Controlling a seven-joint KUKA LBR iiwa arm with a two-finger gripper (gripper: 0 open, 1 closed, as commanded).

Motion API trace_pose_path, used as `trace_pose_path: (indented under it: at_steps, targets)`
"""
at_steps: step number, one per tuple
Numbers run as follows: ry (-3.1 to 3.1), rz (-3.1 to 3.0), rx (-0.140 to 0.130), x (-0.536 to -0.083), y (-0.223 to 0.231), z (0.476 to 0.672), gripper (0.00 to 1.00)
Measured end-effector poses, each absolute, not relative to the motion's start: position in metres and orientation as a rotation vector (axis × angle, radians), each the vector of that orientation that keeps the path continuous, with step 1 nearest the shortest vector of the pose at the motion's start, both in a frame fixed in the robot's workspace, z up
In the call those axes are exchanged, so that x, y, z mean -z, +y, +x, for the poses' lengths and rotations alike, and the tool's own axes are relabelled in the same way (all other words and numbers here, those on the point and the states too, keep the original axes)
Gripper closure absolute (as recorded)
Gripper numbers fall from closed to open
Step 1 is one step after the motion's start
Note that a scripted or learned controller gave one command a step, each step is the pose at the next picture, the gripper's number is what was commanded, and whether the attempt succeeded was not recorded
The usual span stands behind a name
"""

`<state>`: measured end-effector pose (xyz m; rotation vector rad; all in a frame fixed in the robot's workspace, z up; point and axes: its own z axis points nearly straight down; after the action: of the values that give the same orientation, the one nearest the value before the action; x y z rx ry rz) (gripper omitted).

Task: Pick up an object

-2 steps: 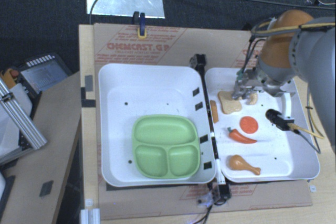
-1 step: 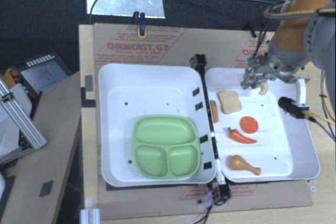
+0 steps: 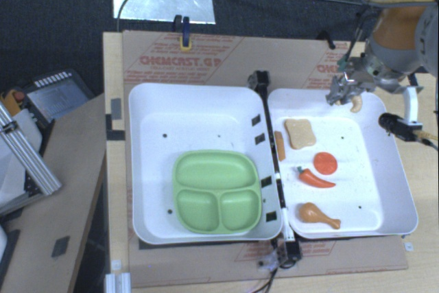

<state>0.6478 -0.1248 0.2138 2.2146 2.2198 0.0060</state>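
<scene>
Banana piece [image 3: 355,104] lies at the right bin's [image 3: 394,175] twelve-o'clock rim, just beside your pincer [image 3: 341,94]; you cannot tell its grip state. Centre squarely over it before descending, steering clear of the wall.

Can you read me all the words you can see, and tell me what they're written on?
"CHEMCAST GP", red, repeated on the brown board under the bins; the left print is clearest.
Its other red prints are too blurred or cut off to read.
</scene>
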Motion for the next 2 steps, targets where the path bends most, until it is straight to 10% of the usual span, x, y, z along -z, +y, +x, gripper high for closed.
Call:
trace_pose_path:
  at_steps: [2]
  targets:
    - [2.231, 2.212, -0.003, -0.264, -0.079, 0.649, 1.00]
